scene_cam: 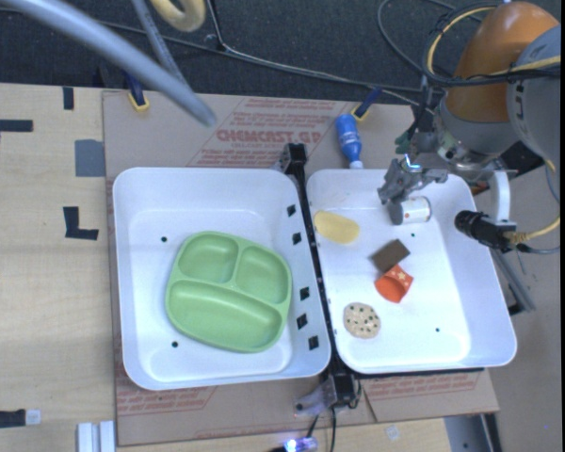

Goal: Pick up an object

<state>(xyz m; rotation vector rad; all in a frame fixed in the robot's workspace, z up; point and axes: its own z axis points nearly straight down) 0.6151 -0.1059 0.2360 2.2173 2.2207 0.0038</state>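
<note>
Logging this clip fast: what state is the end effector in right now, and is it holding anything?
End effector: over the right bin; open or closed cannot be told; nothing visibly held.

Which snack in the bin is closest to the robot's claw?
The yellow snack is closest to the gripper. The brown piece, orange piece and cookie lie farther down.

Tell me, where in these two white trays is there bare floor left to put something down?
In the right bin, the near right corner beyond the cookie and orange piece is bare. Its middle is crowded: yellow piece, brown block, gripper. The left bin has bare margins around the green plate.
</note>
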